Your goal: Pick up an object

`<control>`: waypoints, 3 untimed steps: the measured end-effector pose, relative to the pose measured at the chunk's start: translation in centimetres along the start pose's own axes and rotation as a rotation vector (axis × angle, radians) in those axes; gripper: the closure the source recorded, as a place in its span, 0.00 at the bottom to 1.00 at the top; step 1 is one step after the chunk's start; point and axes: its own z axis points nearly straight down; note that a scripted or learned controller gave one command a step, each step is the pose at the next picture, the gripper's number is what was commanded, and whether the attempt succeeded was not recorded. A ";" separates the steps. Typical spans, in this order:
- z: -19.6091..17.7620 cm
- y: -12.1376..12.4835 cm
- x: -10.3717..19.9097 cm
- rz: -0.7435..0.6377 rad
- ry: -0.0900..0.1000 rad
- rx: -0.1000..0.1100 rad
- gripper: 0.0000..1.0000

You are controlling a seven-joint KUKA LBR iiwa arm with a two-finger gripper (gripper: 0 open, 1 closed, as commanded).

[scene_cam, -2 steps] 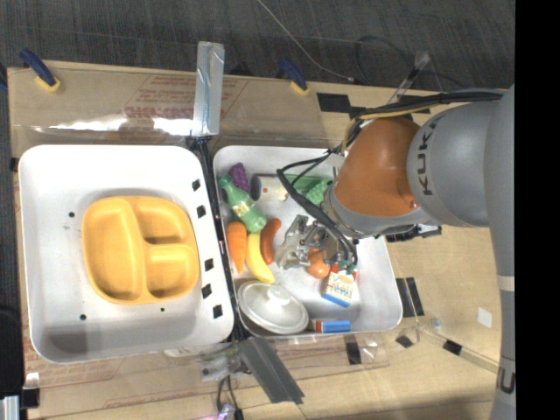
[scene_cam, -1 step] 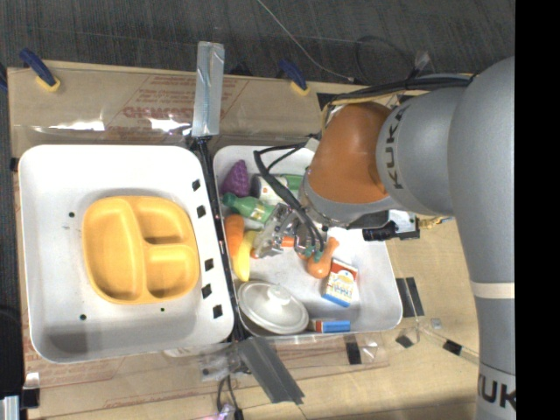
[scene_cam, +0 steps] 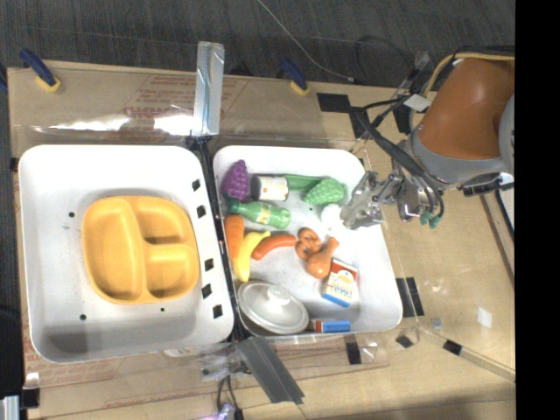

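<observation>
Claw [scene_cam: 360,206] hovers at the right bin's [scene_cam: 382,274] edge — grip state cannot be determined — positioned near the green broccoli [scene_cam: 325,191], probably its target.

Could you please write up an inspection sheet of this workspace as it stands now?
Surface: wooden bench bearing two white bins; left bin, right bin.
Job's things: right bin holds purple grapes, a green bottle, a carrot, a banana, a small carton and a grey lidded pot.
Clutter: yellow divided tray in the left bin.
Grippers: gripper over the right bin's right edge, nothing between its fingers.
Cables: black cables near the arm.
Surroundings: blue clamps on the bench's far edge.
</observation>
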 end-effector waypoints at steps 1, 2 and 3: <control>7.9 2.9 -6.1 0.179 0.007 -0.002 1.00; -2.1 5.6 -6.5 0.429 0.001 -0.001 1.00; -3.2 5.8 -6.6 0.421 0.000 -0.001 1.00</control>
